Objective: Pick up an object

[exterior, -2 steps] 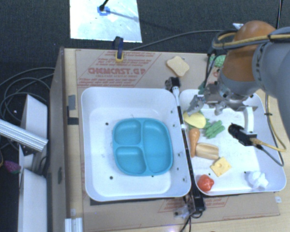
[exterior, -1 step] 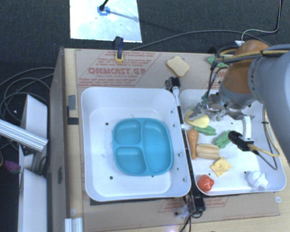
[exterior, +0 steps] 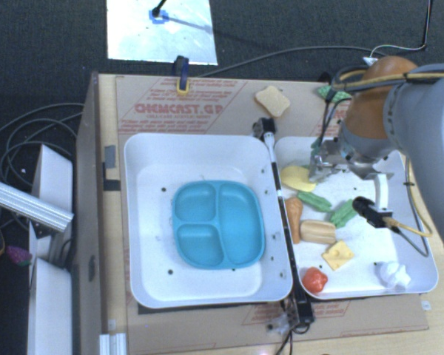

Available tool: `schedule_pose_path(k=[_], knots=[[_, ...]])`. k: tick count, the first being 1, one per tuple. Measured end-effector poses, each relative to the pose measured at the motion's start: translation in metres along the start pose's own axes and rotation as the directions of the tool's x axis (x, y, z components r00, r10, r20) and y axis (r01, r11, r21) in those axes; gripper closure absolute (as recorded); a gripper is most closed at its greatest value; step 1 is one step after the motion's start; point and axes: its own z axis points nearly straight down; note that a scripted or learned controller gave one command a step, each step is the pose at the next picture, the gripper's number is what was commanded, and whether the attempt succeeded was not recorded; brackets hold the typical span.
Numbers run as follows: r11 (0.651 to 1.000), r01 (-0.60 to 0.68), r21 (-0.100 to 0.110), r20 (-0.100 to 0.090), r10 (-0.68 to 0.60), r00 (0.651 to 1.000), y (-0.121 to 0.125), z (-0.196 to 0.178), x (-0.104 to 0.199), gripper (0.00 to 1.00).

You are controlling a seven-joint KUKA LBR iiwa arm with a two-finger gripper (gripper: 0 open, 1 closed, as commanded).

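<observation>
Figure. Grey arm with orange wrist band reaching into the right-hand shallow white bin (exterior: 418,268) on the table. The gripper (exterior: 322,163) hangs low over the bin's upper left part, just above a pale yellow soft toy piece (exterior: 297,178); whether the jaws are apart or together cannot be told. Nearby lie a green pod-shaped toy (exterior: 314,200), an orange carrot-like toy (exterior: 294,211), a tan bread-roll toy (exterior: 317,232), a yellow cheese wedge (exterior: 338,255) and a red tomato toy (exterior: 314,279). The left-hand white bin (exterior: 152,172) holds a blue divided plastic plate (exterior: 217,223). Step judged: descent toward a grasp, nothing lifted yet. The next move calls for centring on the yellow piece, closing firmly, then rising.
</observation>
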Motion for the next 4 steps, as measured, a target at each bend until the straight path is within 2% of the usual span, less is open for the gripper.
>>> schedule_pose_path(k=[1, 2, 3, 4], knots=[[1.000, 0.000, 0.001, -0.001, 0.000, 1.000, 0.000, 0.001, 0.000, 0.00], [1.000, -0.004, 0.018, -0.003, 0.004, 1.000, -0.040, 0.018, 0.007, 0.00], [1.000, -0.003, 0.013, -0.002, 0.003, 1.000, -0.038, 0.006, 0.007, 1.00], [1.000, -0.005, 0.014, -0.002, 0.005, 1.000, -0.095, -0.114, 0.007, 1.00]])
